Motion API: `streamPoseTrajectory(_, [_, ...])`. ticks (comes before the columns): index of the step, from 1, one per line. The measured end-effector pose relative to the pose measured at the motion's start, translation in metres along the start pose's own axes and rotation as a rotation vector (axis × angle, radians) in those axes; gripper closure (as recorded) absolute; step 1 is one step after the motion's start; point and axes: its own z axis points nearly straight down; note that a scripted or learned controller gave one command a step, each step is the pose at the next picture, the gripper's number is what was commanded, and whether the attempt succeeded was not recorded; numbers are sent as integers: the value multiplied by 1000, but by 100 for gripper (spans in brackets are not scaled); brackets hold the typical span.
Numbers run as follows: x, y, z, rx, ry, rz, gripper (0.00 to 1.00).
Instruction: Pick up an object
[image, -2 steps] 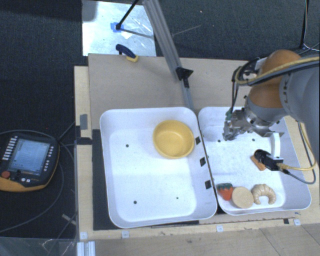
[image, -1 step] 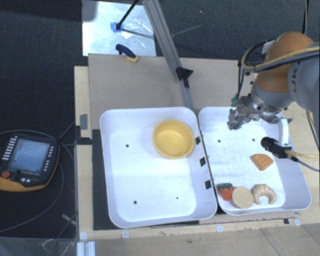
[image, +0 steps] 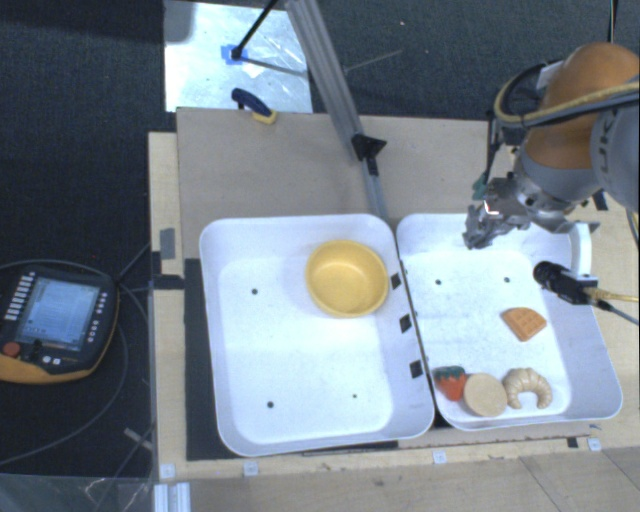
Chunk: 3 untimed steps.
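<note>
Reaching looks like the step in hand: the pincer (image: 487, 228) hovers over the far end of the right bin (image: 440, 300), with nothing visibly in it, though I cannot tell whether it is spread or pressed together. Candidates lie well nearer: an orange cracker-like piece (image: 523, 322), a pale croissant (image: 527, 387), a round tan disc (image: 484, 394) touching a red and green item (image: 449, 381). The left bin (image: 250, 400) holds a yellow bowl (image: 346, 277). Next, I judge, it must travel nearer and descend.
</note>
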Motion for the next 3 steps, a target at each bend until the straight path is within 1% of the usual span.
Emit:
streamPoseTrajectory(1, [48, -20, 8, 3, 1, -3, 100])
streamPoseTrajectory(2, [100, -31, 10, 3, 2, -4, 100])
streamPoseTrajectory(3, [145, -44, -2, 2, 2, -4, 100])
